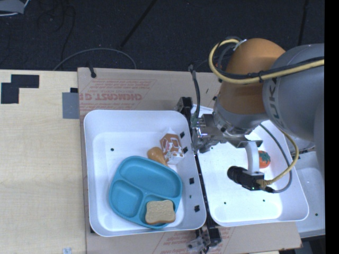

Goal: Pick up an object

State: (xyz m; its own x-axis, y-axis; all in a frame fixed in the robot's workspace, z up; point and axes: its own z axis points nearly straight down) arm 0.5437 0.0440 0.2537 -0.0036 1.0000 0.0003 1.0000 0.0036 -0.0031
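My gripper (204, 137) hangs low over the divider between the two bins, at the left edge of the right bin (254, 210), mostly hidden under the grey wrist and orange band. Just left of it, in the left bin (100, 142), lie a crinkled brown-and-white packet (172, 144) and a small tan drumstick-shaped piece (157, 154). A blue divided plate (139, 187) carries a slice of toast (160, 211). A small orange-and-green object (264, 159) sits in the right bin, partly behind a white bar of the arm.
A black cable plug (243, 177) with a yellow cable hangs from the arm over the right bin's middle. Black clamps (185, 106) sit along the divider. The bins rest on a cardboard sheet (127, 91) on the wooden bench.
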